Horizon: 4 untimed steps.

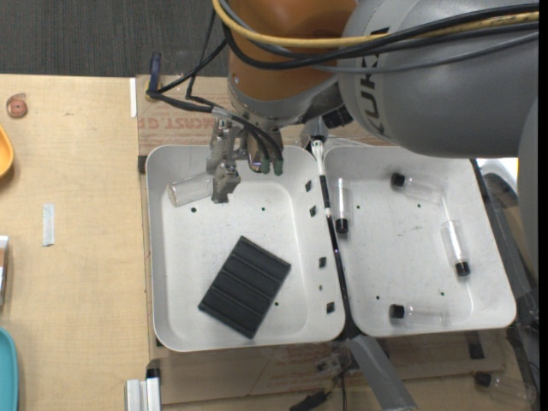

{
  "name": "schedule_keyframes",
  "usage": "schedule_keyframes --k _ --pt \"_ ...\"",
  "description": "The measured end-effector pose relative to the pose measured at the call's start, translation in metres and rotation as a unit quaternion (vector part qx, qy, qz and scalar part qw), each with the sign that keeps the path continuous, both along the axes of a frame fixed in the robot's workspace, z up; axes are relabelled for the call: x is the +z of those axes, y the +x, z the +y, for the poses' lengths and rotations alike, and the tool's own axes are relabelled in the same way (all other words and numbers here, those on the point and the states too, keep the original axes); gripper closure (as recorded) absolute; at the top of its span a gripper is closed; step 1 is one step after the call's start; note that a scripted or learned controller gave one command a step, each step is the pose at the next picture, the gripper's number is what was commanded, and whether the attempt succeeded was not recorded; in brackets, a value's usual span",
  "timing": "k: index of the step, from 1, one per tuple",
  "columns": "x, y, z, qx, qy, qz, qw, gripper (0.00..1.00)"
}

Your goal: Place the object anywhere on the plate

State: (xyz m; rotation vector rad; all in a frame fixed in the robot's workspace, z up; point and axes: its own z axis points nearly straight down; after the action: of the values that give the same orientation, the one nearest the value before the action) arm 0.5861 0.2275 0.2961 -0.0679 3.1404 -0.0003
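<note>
So, the big grey arm [428, 67] comes in from about 2 o'clock and hangs over the left bin [163, 255]. The dark ribbed plate [246, 286] lies flat towards 6 o'clock in that bin. The hand [224, 178] sits at 12 o'clock, and it looks closed on a clear tube [185, 193] sticking out towards 9. The tube is probably light, stiff and slippery, so gripping mid-body seems safest.

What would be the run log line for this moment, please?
arm: over left bin | gripper: beside clear tube, grasp unclear | black plate: bare | right bin: four tubes
</note>
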Motion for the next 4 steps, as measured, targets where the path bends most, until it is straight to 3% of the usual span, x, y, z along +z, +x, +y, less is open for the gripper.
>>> schedule_keyframes --k 1,2,3,4 --pt "0.018 -0.057 0.001 0.027 0.0002 0.000 0.9996 1.00" --pt "0.006 -0.048 0.001 0.189 0.0004 0.000 0.9819 1.00" --pt "-0.022 0.012 0.000 0.212 0.0008 -0.001 0.9772 1.00" --pt "0.019 -0.050 0.001 0.239 0.0005 0.000 0.9711 1.00"
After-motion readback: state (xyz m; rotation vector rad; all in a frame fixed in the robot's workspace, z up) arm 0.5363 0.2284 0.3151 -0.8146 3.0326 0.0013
